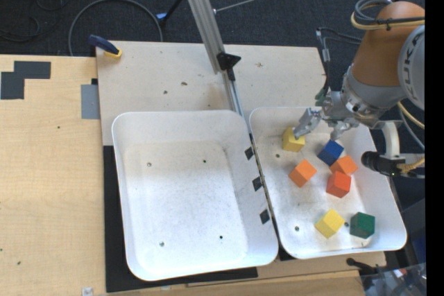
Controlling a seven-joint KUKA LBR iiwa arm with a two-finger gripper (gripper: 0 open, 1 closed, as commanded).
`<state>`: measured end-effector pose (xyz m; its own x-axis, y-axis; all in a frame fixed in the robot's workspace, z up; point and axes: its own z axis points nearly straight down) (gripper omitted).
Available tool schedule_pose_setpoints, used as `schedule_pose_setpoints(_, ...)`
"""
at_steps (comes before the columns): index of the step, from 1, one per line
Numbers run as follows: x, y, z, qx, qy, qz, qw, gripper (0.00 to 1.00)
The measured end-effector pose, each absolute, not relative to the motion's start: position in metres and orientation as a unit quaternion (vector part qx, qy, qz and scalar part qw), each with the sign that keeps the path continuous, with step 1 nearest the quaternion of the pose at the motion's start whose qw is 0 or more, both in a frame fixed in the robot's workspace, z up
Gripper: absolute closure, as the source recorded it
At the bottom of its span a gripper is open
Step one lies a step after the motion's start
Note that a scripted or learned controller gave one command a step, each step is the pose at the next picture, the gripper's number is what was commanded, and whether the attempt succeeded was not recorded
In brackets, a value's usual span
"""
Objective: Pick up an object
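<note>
The right bin (388, 236) holds several cubes. A yellow cube (293, 141) lies near its far left, with a blue cube (331, 151) to the right of it. Closer to the camera sit an orange cube (302, 172), a second orange cube (346, 164) and a red-orange cube (338, 184). Another yellow cube (330, 222) and a green cube (362, 224) rest near the front edge. My gripper (324, 128) hangs open over the far part of this bin, its left finger just above the first yellow cube and its right finger above the blue one. Nothing is between the fingers.
The left bin (128, 149) lies beside the right one, with black clips (255, 182) along the shared rim. A slanted aluminium rail (205, 14) rises behind the bins. A wooden panel (48, 177) covers the bench's left side.
</note>
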<state>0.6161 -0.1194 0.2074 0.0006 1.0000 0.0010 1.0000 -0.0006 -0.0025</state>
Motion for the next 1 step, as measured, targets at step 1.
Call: schedule_pose_setpoints(1,0.5958,-0.1259,0.1366,-0.707,-0.707,0.0034,0.005,0.0)
